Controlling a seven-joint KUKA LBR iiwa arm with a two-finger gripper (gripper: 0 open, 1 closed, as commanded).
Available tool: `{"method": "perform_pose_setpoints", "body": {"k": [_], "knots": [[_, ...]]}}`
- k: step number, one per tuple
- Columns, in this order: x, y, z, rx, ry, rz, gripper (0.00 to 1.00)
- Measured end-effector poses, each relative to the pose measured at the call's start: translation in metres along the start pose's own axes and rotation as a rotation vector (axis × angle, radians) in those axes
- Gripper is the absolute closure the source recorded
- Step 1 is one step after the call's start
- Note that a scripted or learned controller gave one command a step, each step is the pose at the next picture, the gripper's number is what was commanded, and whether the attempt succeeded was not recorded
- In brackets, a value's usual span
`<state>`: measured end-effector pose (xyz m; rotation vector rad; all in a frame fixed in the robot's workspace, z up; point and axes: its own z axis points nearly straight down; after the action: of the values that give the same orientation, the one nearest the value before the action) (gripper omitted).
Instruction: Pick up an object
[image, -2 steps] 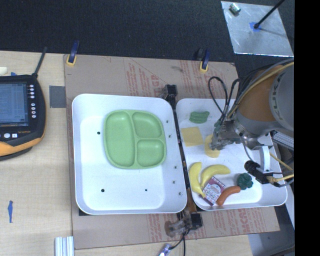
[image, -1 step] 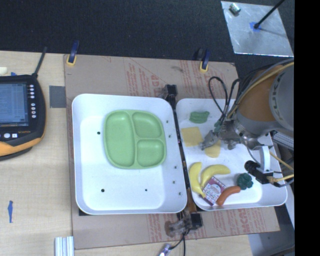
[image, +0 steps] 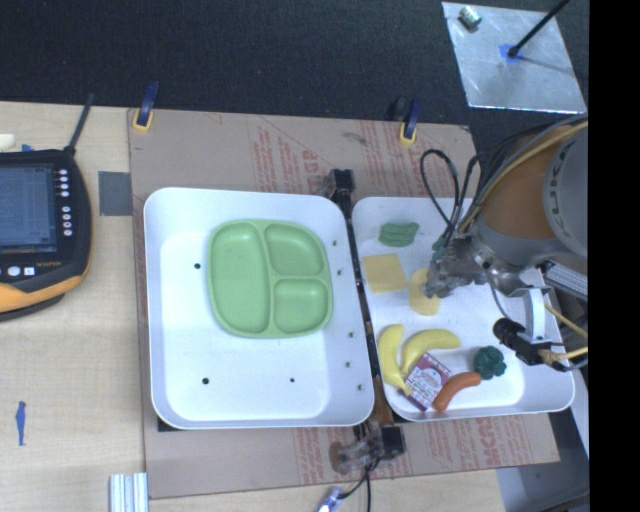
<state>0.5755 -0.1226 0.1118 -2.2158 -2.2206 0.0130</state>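
Your gripper (image: 437, 285) is hovering over a pale yellow piece (image: 424, 296), light and slick; its opening is unreadable.

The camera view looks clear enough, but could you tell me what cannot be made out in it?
- Gripper: camera view; the fingers point down, hidden by the wrist, so open or shut is unreadable.
- Pale yellow piece: partly covered by the gripper; shape unclear.
- Small packet: its print is too small to read.
- Right bin: its far right side lies under the arm.
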Motion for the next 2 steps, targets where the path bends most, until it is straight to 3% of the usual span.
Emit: {"method": "perform_pose_setpoints", "body": {"k": [1,2], "knots": [[0.000,0.000,0.000,0.000,0.000,-0.001,0.00],[-0.004,0.012,0.020,-0.008,0.000,-0.003,0.00]]}}
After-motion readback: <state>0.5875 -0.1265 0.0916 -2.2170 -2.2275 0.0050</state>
